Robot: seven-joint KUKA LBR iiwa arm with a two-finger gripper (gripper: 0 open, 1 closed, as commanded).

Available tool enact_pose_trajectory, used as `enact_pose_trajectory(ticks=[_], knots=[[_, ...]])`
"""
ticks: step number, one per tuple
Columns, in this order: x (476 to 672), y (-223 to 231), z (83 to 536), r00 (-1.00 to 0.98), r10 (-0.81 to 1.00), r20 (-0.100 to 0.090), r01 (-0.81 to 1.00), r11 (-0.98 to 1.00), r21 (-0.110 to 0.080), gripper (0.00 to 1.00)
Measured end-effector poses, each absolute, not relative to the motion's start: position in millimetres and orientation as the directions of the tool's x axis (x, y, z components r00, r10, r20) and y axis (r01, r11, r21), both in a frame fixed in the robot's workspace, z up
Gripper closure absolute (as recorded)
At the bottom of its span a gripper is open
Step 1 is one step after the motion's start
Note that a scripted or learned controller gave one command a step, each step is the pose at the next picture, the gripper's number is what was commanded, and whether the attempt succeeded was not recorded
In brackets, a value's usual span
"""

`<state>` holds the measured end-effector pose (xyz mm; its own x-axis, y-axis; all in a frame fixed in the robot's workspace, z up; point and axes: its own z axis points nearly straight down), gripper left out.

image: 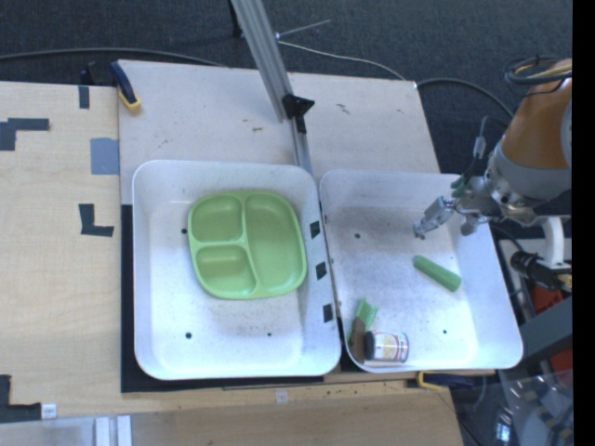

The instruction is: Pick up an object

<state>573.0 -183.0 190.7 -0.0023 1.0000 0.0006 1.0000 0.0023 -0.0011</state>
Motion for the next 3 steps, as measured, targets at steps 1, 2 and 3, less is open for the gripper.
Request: enact_pose_trajectory(ticks=[1, 2, 3], knots=[[573.0, -183.0, 190.8, -0.003, 1.0, 0.0, 1.0, 0.003, -0.001, 0.0], [572.0, -183.8, 126.1, -0.001, 1.0, 0.001, 1.0, 0.001, -0.008, 0.0], [572.2, -183.6, 88.0, -0.002, 1.0, -0.002, 1.0, 0.002, 0.0, 0.0]])
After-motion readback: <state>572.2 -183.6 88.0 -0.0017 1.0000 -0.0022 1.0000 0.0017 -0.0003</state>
